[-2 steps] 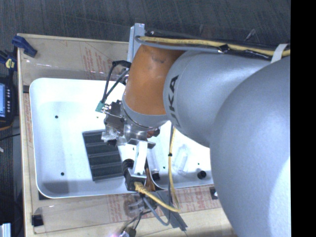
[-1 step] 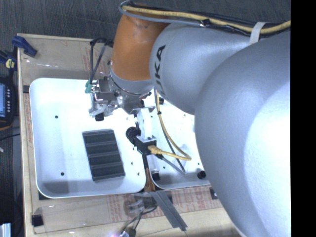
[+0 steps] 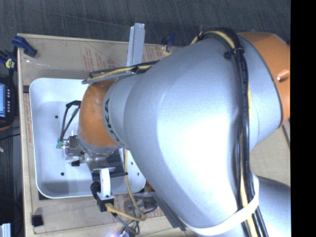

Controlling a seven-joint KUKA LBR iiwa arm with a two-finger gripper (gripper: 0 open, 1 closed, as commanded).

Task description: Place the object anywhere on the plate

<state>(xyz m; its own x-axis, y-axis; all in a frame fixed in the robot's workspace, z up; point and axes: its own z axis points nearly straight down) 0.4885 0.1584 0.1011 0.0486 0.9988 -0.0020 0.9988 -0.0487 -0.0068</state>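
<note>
Looming closest to the lens, my broad grey arm casing (image 3: 197, 132) blocks most of the bench, its orange band (image 3: 96, 117) lowered into the shallow white plastic bin (image 3: 42, 132). My gripper (image 3: 89, 162) sits under the wrist; open or closed, I cannot tell. Object and plate are hidden, so I judge a blind release could miss the plate.

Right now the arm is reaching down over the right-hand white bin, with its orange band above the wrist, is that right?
Not quite. In the camera view the arm reaches down over the left-hand white bin, not the right-hand one. The orange band above the wrist is as you said.
</note>
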